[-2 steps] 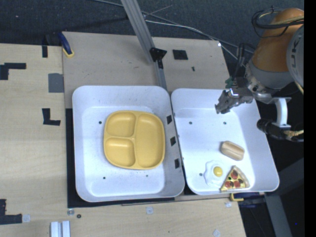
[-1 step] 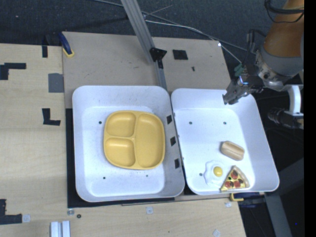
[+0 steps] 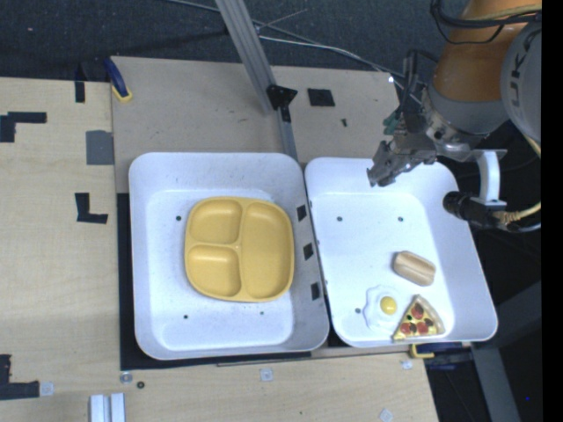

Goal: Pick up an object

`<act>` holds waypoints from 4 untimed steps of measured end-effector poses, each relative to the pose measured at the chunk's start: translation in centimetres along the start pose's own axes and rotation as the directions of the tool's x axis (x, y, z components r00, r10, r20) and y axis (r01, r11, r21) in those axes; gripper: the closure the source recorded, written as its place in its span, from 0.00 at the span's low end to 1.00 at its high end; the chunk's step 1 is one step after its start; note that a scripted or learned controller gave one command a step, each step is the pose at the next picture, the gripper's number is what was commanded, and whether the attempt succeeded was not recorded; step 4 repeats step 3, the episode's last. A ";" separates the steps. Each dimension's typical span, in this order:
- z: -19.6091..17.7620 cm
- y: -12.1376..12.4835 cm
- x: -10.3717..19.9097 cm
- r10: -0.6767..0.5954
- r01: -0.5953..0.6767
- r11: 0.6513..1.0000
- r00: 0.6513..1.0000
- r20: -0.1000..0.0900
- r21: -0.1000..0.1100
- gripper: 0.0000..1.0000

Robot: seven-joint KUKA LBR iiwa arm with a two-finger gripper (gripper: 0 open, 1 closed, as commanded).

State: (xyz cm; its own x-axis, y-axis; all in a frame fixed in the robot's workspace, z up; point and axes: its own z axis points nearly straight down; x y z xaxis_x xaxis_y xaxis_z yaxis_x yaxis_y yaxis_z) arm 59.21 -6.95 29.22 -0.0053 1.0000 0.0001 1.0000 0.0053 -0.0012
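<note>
Two white bins sit side by side: the left bin [image 3: 149,236] holds a yellow divided plate [image 3: 239,249], the right bin [image 3: 352,236] a bread roll [image 3: 413,267], toy fried egg [image 3: 382,308] and pizza slice [image 3: 418,318]. The gripper [image 3: 383,172] hovers over its far edge, fingers narrow, empty. You should centre above the roll, well apart from it, before descending.

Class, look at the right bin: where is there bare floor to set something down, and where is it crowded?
The right bin has bare floor across its middle and left, between the end effector above and the bread roll below. The bottom right is crowded: roll, fried egg and pizza slice.
</note>
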 end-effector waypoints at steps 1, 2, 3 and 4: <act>1.1 1.6 4.5 0.000 0.000 1.000 1.000 0.000 0.001 1.00; 3.7 2.1 10.0 0.000 0.000 1.000 1.000 0.001 0.002 1.00; 5.4 2.2 14.3 0.001 -0.001 1.000 1.000 0.001 0.002 1.00; 5.4 2.2 14.3 0.001 -0.001 1.000 1.000 0.001 0.002 1.00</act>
